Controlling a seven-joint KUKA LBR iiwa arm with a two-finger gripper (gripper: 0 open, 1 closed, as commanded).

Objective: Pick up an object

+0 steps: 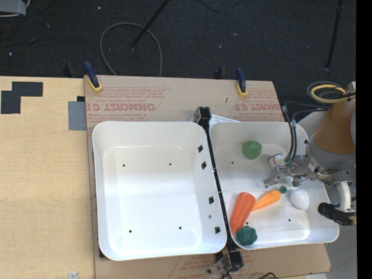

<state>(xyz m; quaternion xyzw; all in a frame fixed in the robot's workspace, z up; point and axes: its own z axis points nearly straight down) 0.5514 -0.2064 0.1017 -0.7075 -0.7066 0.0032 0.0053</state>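
The right bin (pixel 317 235) holds several objects. A green ball (pixel 251 149) lies near its back. A large orange carrot (pixel 241 212) leans along the left wall, with a dark green lump (pixel 246 235) at its lower end. A smaller orange carrot (pixel 266 200) lies beside a white egg (pixel 300 199). My gripper (pixel 282 177) is low in this bin, just above the small carrot's teal tip (pixel 283 189) and left of the egg. Nothing is visibly held in it.
The left bin (pixel 110 156) stands beside the right one, with a black divider (pixel 212 179) between them. The arm's orange band (pixel 340 127) hangs over the right bin's right rim. Two clamps (pixel 240 81) pin the cardboard behind the bins.
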